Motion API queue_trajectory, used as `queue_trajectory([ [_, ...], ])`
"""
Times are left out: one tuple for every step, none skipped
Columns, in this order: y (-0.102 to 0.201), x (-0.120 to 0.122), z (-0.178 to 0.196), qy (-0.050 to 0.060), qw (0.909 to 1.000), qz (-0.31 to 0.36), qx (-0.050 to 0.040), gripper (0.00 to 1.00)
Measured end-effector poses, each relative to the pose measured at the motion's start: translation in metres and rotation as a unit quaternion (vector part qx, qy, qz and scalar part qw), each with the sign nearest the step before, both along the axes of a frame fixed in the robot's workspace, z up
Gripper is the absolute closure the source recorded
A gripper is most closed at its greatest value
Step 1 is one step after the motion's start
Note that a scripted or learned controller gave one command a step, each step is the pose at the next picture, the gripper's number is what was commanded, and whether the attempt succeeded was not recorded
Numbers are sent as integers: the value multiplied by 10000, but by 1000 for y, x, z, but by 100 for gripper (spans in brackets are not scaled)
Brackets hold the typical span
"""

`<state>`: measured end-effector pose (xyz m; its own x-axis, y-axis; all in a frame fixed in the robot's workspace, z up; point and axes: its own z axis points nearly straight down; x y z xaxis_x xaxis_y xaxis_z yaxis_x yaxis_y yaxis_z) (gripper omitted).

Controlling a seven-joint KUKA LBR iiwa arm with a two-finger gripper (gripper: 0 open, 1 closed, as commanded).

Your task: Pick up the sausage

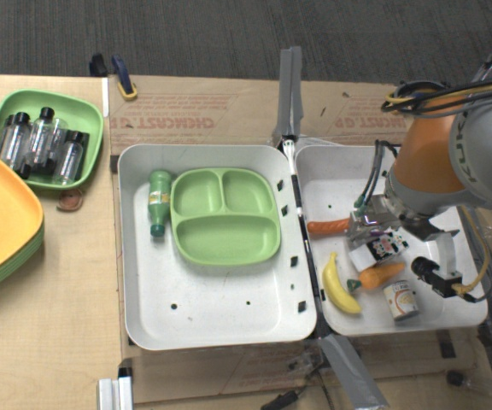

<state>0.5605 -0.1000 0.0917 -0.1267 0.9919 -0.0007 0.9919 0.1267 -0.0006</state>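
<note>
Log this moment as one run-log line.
stage: reaching | hand: low in right white bin, at long reddish-orange sausage | grasp: unconfirmed | nearby: yellow banana, orange carrot, small can

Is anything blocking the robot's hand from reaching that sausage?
Nothing visible. The gripper sits right at the sausage's right end in the right bin. The banana and carrot lie nearer the camera, off to the side.
</note>
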Motion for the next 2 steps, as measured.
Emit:
queue_trajectory([
  [-13, 26, 0, -6, 9930, 1178, -1, 100],
  [-3, 64, 0, -4, 10000, 3, -4, 100],
])
